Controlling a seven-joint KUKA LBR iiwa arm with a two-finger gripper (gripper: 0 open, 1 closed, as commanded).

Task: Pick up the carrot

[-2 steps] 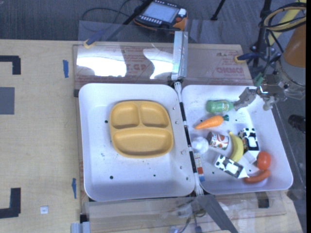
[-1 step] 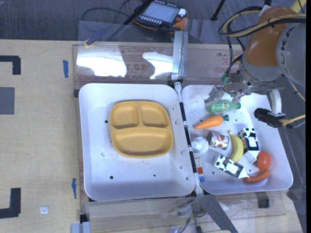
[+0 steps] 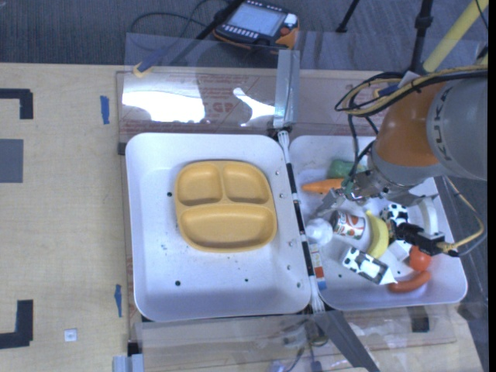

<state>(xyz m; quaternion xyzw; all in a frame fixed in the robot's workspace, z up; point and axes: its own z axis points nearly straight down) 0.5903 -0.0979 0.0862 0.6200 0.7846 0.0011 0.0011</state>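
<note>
low in the frame, a clear plastic sheet and a dark strut [image 3: 341, 346] cross the bench's front edge, blurred and partly cut off at the bottom. at far left, the pale wooden bench top [image 3: 54, 208] carries black corner marks and strips of blue tape. next comes the left shallow white bin [image 3: 155, 277], holding a yellow three-compartment plastic plate [image 3: 225, 205] that lies flat near its middle, with a few dark specks scattered on the bin floor around it. behind the bins, a black handheld control pendant with a lit screen [image 3: 256, 23] rests on the grey floor, its cable trailing off to the left.

across the divider, the right shallow white bin [image 3: 449, 289] is crowded. the small orange carrot [image 3: 323, 184] lies near the bin's back left, just in front of a green toy piece [image 3: 341, 167] that is half hidden by cables. the two-finger gripper [image 3: 345, 200] hangs just right of the carrot; its metal parts blend into the clutter, so i cannot tell how the jaws stand, and nothing is visibly held. beside it sit a white cup-like object [image 3: 318, 231], a small white can with a red label [image 3: 350, 224], a yellow banana [image 3: 377, 237], a black-and-white patterned block [image 3: 364, 263] and red-orange curved pieces [image 3: 411, 279], overlapping and hard to separate. the grey arm with its orange band [image 3: 411, 134] covers the bin's back right and runs out of frame.
</note>
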